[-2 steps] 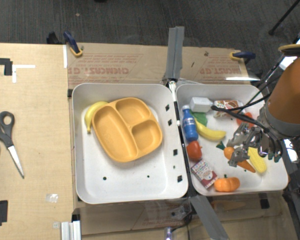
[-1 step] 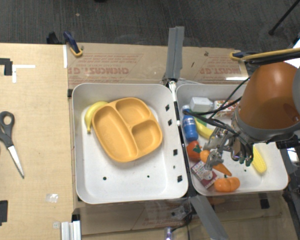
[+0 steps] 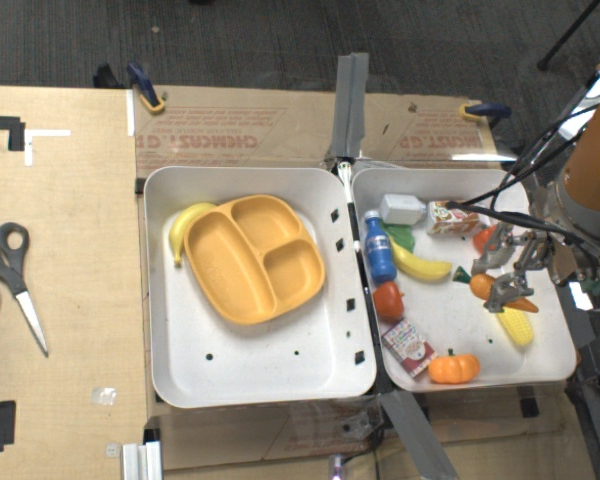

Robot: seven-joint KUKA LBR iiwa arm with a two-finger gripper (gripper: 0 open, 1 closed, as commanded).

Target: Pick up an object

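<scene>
The right bin (image 3: 555,363) holds several toy foods. Among them are a blue bottle (image 3: 379,249), a yellow banana (image 3: 420,264), a red tomato (image 3: 388,299), a small orange pumpkin (image 3: 453,368), a yellow corn cob (image 3: 516,326) and a snack packet (image 3: 452,217). My gripper (image 3: 501,278) reaches in from the right and hangs low over the bin's right half. Its fingers stand apart, open, with nothing clearly between them. A small orange piece (image 3: 482,286) lies right at the left fingertip, and an orange carrot (image 3: 523,306) lies just below.
The left bin (image 3: 260,368) carries an orange divided plate (image 3: 254,257) with a second banana (image 3: 185,226) tucked under its left rim. A white block (image 3: 403,209) and a pink carton (image 3: 407,346) also lie in the right bin. Scissors (image 3: 18,278) rest on the bench at far left.
</scene>
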